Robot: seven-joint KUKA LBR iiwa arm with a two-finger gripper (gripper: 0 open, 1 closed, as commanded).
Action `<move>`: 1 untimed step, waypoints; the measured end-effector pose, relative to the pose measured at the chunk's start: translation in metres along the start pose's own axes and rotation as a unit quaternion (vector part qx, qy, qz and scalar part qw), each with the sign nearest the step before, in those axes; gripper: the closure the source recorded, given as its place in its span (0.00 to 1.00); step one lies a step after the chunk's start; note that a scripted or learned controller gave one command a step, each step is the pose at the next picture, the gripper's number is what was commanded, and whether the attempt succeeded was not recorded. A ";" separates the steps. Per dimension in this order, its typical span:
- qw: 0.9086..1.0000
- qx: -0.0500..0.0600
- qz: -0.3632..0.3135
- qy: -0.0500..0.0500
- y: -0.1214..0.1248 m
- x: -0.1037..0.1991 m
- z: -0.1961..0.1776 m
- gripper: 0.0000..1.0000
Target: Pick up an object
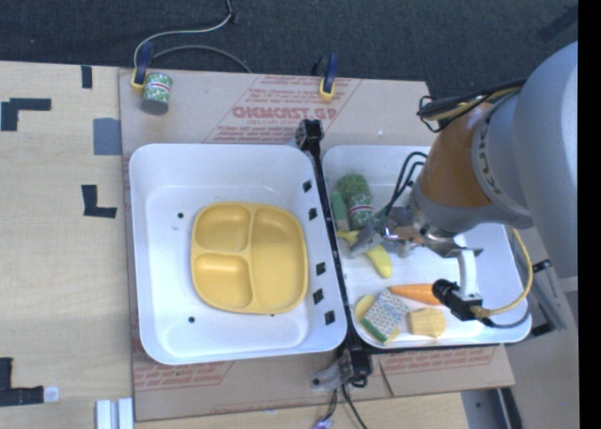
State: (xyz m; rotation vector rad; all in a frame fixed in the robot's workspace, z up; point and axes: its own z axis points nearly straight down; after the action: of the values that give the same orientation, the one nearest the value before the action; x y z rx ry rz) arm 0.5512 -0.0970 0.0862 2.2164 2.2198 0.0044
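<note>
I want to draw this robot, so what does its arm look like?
The arm is fat, round and smooth grey, like a big pipe. Lower down it wears a wide orange band, then turns grey again. At the end sits a small metal tool with dark parts. Thin black cables loop along the arm, and a yellow cable curls near a white piece.

Glossy white plastic bins [150, 230]; smooth yellow plastic tray [250, 257]; matt cardboard [272, 113].

Small yellow, perhaps banana-shaped toy [378, 261], tilted, mid right bin [502, 258].
</note>
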 end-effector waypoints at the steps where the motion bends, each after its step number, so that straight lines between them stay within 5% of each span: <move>1: 1.000 0.001 0.000 0.000 0.000 0.000 -0.010 1.00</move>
State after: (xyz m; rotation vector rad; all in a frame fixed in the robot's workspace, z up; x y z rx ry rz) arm 0.5510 -0.0970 0.0962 2.2176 2.2208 0.0033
